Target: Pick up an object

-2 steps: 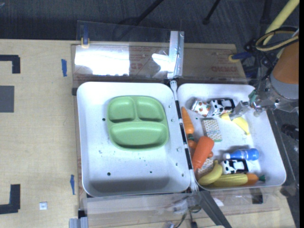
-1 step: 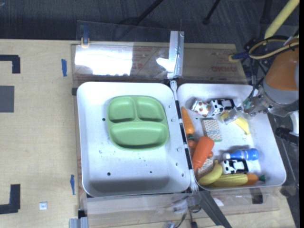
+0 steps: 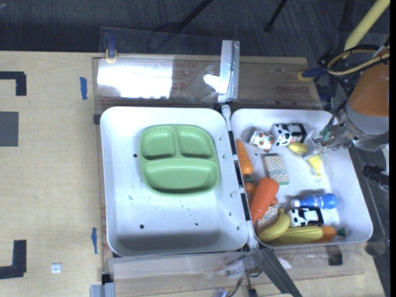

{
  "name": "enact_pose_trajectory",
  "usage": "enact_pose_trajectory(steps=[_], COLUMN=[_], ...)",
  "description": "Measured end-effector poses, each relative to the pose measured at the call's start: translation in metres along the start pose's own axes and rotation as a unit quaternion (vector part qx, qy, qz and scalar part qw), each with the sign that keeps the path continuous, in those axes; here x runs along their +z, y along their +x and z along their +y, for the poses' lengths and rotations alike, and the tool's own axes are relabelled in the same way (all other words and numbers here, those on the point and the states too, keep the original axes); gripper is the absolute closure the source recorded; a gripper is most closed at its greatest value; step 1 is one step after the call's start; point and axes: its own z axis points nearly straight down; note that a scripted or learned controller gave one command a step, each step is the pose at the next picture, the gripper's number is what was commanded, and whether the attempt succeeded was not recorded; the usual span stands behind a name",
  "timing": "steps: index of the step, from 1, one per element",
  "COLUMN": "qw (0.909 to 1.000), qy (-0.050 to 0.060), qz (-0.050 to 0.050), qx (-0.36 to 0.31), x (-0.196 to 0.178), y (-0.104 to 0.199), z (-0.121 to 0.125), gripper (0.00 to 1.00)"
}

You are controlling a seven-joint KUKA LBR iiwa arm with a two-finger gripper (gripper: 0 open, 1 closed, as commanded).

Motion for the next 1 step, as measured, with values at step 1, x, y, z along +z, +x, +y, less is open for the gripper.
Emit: enact_pose_trajectory(steps=[1], qw=[0.9996], qy=[-0.003], qz=[-0.002], qx=[0.028], x=[-0.1166], y=[0.0701], z=[-0.0076], gripper=[1.0])
